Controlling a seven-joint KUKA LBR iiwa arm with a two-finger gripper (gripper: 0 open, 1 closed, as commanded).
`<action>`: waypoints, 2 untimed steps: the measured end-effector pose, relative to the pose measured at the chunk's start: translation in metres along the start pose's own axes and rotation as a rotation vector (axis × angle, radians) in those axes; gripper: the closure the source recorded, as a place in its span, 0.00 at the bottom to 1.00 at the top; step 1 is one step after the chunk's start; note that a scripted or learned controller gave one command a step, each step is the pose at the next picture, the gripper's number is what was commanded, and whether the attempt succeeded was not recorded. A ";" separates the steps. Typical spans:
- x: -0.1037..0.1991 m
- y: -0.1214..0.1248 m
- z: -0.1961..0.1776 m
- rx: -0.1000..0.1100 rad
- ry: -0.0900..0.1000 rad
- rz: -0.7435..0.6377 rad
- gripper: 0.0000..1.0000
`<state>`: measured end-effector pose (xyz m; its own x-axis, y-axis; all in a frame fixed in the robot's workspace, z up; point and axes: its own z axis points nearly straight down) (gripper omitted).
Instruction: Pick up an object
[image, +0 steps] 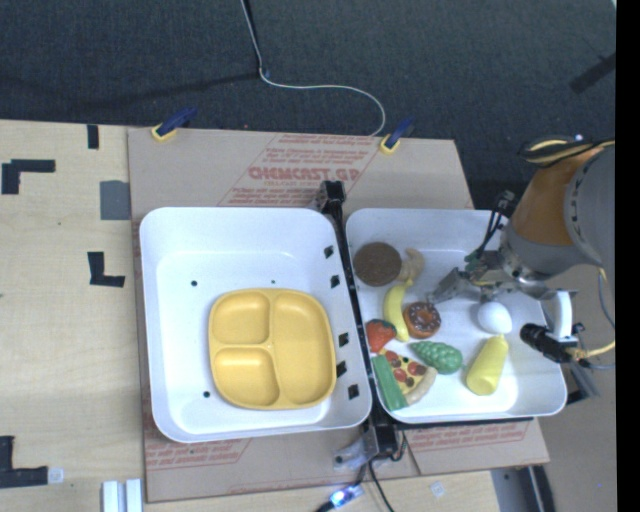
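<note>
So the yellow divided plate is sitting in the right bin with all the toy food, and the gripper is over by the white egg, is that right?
Not quite. The camera view shows the yellow divided plate alone in the left bin, not the right one. The toy food lies in the right bin, and the gripper is indeed near the white egg.

A pale wooden surface (60, 330) with black angular marks carries a sheet of brown cardboard (290, 170) printed with red lettering, held at its far edge by two blue and yellow clamps (175, 122). Beyond it lies dark blue-grey carpeted floor (120, 50), crossed by a thin white cable (320, 85). The light is even and soft.
</note>
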<state>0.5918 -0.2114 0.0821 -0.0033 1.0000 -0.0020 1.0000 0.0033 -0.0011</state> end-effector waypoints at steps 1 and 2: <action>0.000 0.001 -0.013 -0.003 -0.001 0.000 1.00; -0.004 -0.007 -0.066 -0.004 0.001 0.003 1.00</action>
<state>0.5845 -0.2151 0.1477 -0.0002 1.0000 -0.0014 1.0000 0.0002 0.0030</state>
